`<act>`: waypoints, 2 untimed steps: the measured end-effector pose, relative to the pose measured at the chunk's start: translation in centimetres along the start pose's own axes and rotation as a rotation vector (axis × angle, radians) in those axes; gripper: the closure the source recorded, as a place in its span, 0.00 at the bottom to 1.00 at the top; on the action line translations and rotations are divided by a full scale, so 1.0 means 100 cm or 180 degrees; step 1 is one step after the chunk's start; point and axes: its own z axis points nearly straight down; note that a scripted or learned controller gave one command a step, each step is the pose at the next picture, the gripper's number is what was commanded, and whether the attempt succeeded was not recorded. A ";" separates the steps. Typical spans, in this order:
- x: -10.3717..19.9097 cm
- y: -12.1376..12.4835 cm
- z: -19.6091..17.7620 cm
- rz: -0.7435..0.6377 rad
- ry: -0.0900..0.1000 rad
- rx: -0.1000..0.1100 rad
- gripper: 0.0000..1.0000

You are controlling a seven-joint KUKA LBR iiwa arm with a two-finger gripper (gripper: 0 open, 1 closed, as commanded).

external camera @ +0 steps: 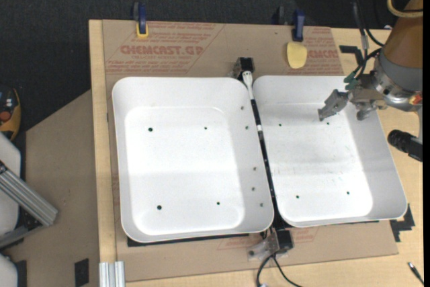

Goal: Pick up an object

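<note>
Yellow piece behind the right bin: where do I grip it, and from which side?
Grip the yellow piece across its narrower left-right width, coming straight down. It seems to lie flat on the board, longer front-to-back, with a blue clamp close behind and the right bin rim close in front, so its left and right sides look freest.

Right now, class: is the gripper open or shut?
Open: the gripper hangs over the right bin with its fingers spread, nothing between them.

Two white bins [134, 165] [376, 191]; two blue clamps [140, 17] [298, 25]; one yellow piece [296, 54].
</note>
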 end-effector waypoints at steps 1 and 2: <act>0.021 -0.019 -0.181 -0.0012 -0.0012 -0.0064 0.00; 0.020 -0.019 -0.181 -0.0006 -0.0009 -0.0019 1.00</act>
